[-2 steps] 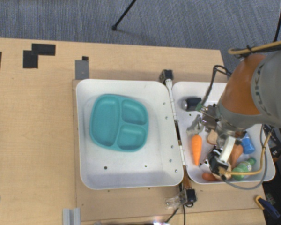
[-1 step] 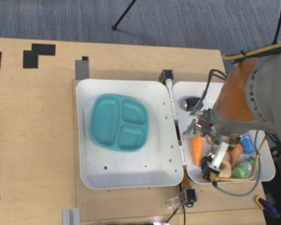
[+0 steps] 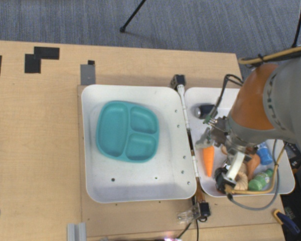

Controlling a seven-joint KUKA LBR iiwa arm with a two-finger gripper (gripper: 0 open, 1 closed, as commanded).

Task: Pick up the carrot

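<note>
A light wooden bench (image 3: 35, 149) carries two shallow white plastic bins side by side, the left bin (image 3: 105, 187) and the right bin (image 3: 287, 182), touching.

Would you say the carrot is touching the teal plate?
Apart: the camera view shows the carrot in the right bin, the teal plate in the left one.

The room is evenly lit from above, fairly bright, with no harsh glare. A soft shadow pools along the near inner wall of the left bin (image 3: 140, 192). The teal plate (image 3: 127, 130) looks a little washed out. The arm (image 3: 271, 102) is slightly soft; the counter (image 3: 35, 149) is crisp.
</note>
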